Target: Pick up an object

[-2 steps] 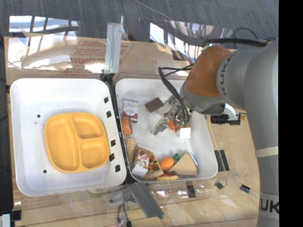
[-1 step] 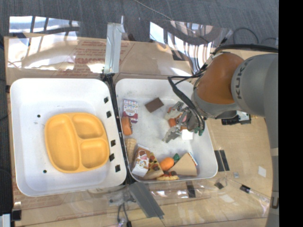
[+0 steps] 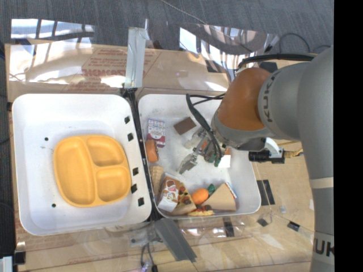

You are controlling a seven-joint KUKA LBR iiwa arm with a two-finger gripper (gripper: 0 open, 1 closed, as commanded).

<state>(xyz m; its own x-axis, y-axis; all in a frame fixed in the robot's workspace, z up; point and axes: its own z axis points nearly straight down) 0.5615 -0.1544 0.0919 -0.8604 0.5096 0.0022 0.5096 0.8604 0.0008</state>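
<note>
Camera view has the claw (image 3: 190,162) low in the right bin (image 3: 249,180), can't tell its grip state. Carrot (image 3: 199,195), pink carton (image 3: 156,130) and brown block (image 3: 184,126) sit loose around it. Yellow 3-section tray (image 3: 91,169) is in the left bin (image 3: 28,152).
</note>
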